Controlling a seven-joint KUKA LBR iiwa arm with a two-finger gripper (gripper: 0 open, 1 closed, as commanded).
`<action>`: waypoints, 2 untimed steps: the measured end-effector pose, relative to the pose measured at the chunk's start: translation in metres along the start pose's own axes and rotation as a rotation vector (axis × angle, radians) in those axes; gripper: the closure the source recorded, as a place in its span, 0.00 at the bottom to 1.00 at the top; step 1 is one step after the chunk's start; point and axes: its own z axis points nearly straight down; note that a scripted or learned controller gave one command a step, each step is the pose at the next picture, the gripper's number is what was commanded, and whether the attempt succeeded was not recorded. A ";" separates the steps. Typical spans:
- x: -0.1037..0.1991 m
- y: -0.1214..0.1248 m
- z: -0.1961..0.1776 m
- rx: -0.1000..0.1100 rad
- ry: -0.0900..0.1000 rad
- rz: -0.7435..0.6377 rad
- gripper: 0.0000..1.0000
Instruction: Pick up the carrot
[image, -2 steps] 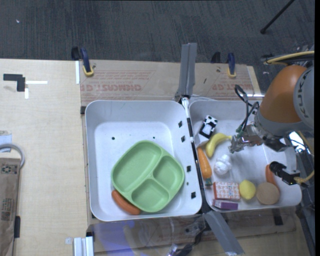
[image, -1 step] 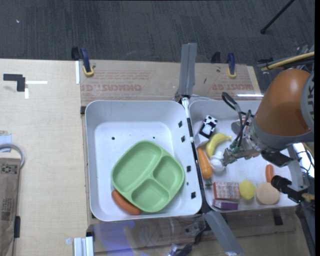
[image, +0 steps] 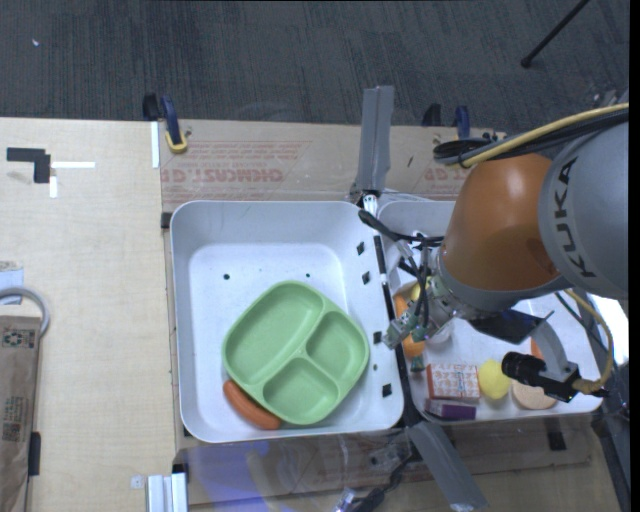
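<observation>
The carrot (image: 250, 406) is judged to be a light, stiff toy or plastic piece. Its smooth, rounded skin will likely slip or roll under a pinch that lands off-centre. It probably won't bruise or crush, so a firm squeeze should do no harm.

It lies in the left bin (image: 185, 300), at about 7 o'clock from the green divided plate (image: 296, 352). It touches the plate's edge and seems partly tucked beneath it, close to the bin's near wall. The best hold is probably across the narrow width of the exposed part, towards its 8 o'clock end, away from the plate's rim.

It looks like a short, orange-red, blunt-ended stick lying at a slant. No green top can be made out.

The end effector (image: 415, 328) hangs at 3 o'clock from the plate, over the divide between the bins and well apart from the carrot. Whether it is apart or together cannot be told. A small orange patch (image: 413, 347) just beside it is too hidden to identify.
</observation>
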 end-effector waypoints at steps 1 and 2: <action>0.046 0.064 0.098 0.000 0.000 0.028 1.00; -0.013 0.109 -0.055 0.001 -0.002 0.140 1.00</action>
